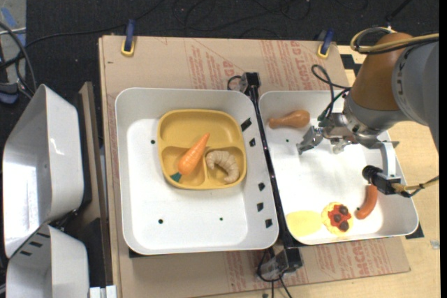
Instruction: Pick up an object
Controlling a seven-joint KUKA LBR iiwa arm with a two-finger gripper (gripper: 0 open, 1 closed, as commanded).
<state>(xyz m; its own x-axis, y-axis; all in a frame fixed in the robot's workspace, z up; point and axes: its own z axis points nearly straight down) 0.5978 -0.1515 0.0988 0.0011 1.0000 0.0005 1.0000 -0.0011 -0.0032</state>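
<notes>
My gripper (pixel 323 143) hangs over the upper middle of the right bin (pixel 398 230), open, with nothing between its fingers. A brown toy drumstick (pixel 290 120) lies just up and left of it, apart from the fingers. Near the bin's front lie a pale yellow flat piece (pixel 302 222), a small pizza-like piece with red spots (pixel 338 216) and an orange-red sausage (pixel 367 202). In the left bin (pixel 133 220) a yellow divided plate (pixel 171 125) holds a carrot (pixel 193 153) and a pale shrimp (pixel 225 164).
The grey arm with its orange band (pixel 380 77) comes in over the right bin's far right corner. A black divider (pixel 264 150) runs between the bins. Cables trail by the arm's wrist. White floor shows around the gripper.
</notes>
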